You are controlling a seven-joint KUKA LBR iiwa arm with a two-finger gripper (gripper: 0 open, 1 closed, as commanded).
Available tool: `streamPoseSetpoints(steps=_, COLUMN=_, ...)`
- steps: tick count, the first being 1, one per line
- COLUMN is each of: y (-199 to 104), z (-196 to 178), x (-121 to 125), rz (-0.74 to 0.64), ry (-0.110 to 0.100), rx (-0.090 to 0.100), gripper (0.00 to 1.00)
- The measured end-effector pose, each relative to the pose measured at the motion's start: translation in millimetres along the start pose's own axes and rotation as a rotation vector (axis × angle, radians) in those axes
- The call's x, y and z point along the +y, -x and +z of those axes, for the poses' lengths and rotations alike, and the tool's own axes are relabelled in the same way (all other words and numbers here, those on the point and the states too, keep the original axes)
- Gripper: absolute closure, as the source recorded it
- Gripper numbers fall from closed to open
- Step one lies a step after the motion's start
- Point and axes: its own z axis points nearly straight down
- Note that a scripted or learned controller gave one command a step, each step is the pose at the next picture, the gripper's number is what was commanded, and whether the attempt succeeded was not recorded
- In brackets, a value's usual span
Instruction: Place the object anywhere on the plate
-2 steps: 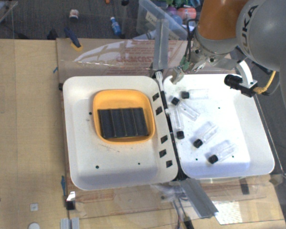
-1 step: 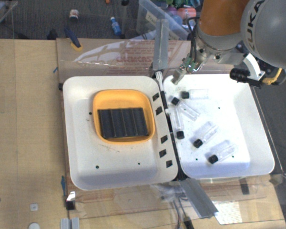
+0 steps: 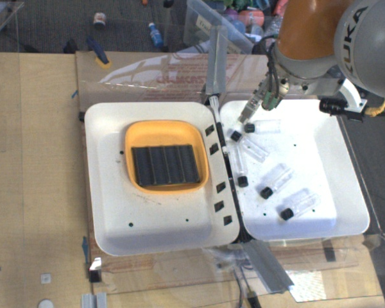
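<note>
Camera view, fixed above the worktop (image 3: 32, 172), has the pincer (image 3: 251, 111) hanging low over the rear left corner of the right bin (image 3: 321, 140), just inside that bin's back rim. It slants down and to the left from the wrist, and its slim metal tips end right above a small clear vial with a black cap (image 3: 262, 128). Whether those tips are spread or closed cannot be told at this angle, and nothing is seen between them. Behind the pincer, the arm's orange band (image 3: 308, 18) and grey casing fill the upper right corner.

Around that spot, the right bin's floor carries a loose scatter of similar clear vials, each with a black cap: one near the dividing wall (image 3: 239, 167), one close to the middle (image 3: 276, 179), and one toward the front (image 3: 298, 205). Another one (image 3: 247, 144) lies just below the pincer's tips.

Farther left, across the divider with its row of black clips (image 3: 218, 172), sits the left bin (image 3: 109, 191). An orange plate (image 3: 167, 132) with rounded corners rests in its middle, and a dark ribbed insert (image 3: 165, 165) covers most of the plate's floor. No vial lies on the plate; all stay in the right bin, well apart from it.

Beyond the bins, at the back, stands a clear tub of colourful items (image 3: 237, 5) on the dark floor.
</note>
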Motion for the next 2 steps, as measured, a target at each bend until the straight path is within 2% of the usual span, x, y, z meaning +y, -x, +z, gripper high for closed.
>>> streamPoseSetpoints(steps=1, y=5.5, z=-16.4, x=-4.7, rz=-0.129, ry=0.004, rx=-0.006, gripper=1.0)
streamPoseSetpoints(steps=2, y=12.6, z=-11.9, x=-10.0, rz=-0.357, ry=0.002, rx=-0.004, gripper=1.0)
